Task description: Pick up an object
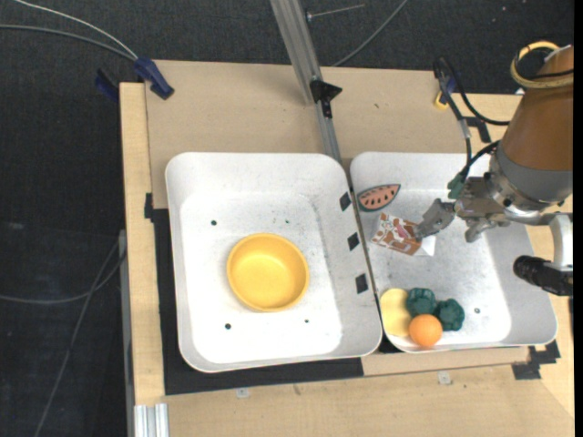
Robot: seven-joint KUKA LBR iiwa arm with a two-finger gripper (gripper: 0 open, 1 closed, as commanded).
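The wooden bench point(237, 107) carries two shallow white bins side by side. The left bin point(264, 180) holds a yellow bowl point(267, 271) near its middle. The right bin point(510, 317) holds the rest. The grey arm point(537, 144) reaches in from the right, and its gripper point(435, 218) sits low over that bin; I cannot tell how wide it stands. Its nearer finger touches or overlaps the right edge of a small red-and-white printed packet point(397, 234). A watermelon-slice toy point(379, 196) lies just above the packet. At the front edge, well apart from the gripper, cluster a pale yellow piece point(394, 309), two dark green lumps point(435, 306) and an orange ball point(424, 331).
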